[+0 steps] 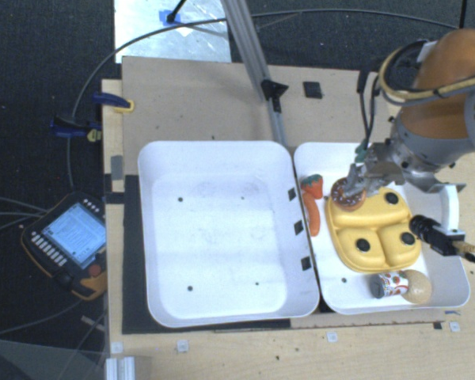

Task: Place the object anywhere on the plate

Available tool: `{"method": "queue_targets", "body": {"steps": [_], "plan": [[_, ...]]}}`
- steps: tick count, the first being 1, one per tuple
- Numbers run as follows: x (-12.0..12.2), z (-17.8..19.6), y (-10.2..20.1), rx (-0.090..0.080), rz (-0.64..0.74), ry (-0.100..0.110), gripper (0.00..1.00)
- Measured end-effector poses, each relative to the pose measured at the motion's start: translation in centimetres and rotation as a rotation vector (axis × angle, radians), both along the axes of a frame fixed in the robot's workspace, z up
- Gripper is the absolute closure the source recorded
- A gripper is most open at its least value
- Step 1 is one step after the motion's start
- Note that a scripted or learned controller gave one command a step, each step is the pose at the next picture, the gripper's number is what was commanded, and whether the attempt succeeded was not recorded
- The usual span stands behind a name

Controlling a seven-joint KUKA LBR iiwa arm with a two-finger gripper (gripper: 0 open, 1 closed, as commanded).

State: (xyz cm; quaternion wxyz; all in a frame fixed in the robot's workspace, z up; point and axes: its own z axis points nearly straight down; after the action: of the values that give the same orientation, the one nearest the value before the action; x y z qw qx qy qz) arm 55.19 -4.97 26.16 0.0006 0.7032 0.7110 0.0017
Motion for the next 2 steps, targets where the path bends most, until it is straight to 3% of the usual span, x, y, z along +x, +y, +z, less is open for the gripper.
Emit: {"method": "queue_targets", "body": {"steps": [2], "plan": [[2.4,-1.8,9.2,-0.001,-0.002,0.001,1.00]]}}
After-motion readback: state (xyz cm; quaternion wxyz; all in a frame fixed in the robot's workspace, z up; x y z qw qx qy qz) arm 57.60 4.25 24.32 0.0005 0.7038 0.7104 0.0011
